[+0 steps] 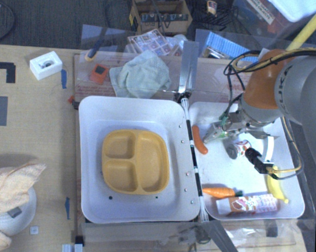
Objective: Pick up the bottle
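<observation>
The bottle (251,203) lies on its side along the front wall of the right bin (295,207); it is pale with a pink and brown label. My gripper (237,138) hangs low over the middle of that bin, under the grey arm and its orange band (264,85). It sits well behind the bottle and apart from it. A small grey, red and white object (239,149) lies right beneath the gripper; whether the two touch is unclear.
An orange carrot (218,192) lies just left of the bottle. A sausage (199,140) rests by the right bin's left wall and a banana (275,186) by its right wall. The left bin (90,120) holds a yellow divided plate (136,161).
</observation>
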{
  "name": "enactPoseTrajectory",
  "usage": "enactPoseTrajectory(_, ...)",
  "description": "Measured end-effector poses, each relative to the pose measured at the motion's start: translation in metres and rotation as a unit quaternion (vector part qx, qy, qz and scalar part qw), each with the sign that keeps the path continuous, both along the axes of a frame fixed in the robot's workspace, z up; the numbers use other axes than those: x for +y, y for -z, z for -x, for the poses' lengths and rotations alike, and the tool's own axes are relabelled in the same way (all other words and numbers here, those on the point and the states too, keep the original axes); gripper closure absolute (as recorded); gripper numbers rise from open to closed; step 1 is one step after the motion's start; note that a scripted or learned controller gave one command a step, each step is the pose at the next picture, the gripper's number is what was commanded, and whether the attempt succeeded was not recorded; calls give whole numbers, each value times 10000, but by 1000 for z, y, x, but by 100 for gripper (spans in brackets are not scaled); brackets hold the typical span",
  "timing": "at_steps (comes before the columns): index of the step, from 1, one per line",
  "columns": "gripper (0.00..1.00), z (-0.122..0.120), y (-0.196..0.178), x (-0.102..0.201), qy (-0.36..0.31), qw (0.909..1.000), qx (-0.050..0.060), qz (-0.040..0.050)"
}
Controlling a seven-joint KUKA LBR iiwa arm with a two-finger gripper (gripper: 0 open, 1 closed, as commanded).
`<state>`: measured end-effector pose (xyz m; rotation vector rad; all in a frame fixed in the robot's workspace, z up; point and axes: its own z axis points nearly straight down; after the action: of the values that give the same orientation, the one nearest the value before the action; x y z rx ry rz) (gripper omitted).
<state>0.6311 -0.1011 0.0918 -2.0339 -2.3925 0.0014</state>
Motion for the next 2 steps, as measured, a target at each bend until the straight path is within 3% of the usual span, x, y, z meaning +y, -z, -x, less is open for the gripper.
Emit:
enactPoseTrajectory(1, 100, 4, -4, -1, 21, 10000, 78, -13)
enactPoseTrajectory(2, 100, -28, -92, 70, 789, 9969, -5, 9)
